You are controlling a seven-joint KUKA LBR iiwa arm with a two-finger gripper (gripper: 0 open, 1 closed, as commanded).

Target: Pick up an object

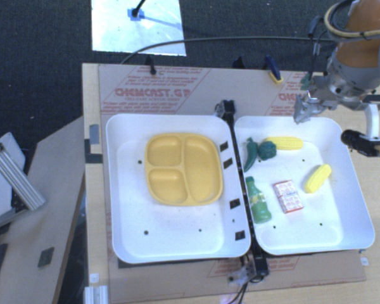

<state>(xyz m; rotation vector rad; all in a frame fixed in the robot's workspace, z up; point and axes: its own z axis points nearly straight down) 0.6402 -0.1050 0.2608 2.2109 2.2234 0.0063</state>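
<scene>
The right bin (358,217) holds several small items: a yellow corn cob (284,144) at the back, a second, shorter yellow cob (318,178) to the right, a dark green vegetable (256,151) by the divider, a green bottle (258,200) lying near the front left, and a red and white box (288,196) in the middle. My gripper (303,113) hangs above the back rim of the right bin, just behind and to the right of the long corn cob, and touches none of the items.
The left bin (123,195) holds a yellow divided plate (182,168). A black clip strip (235,170) runs between the bins. A blue clamp (273,69) sits on the board behind the right bin. A black part of the arm (361,142) juts out over the right bin's far right rim.
</scene>
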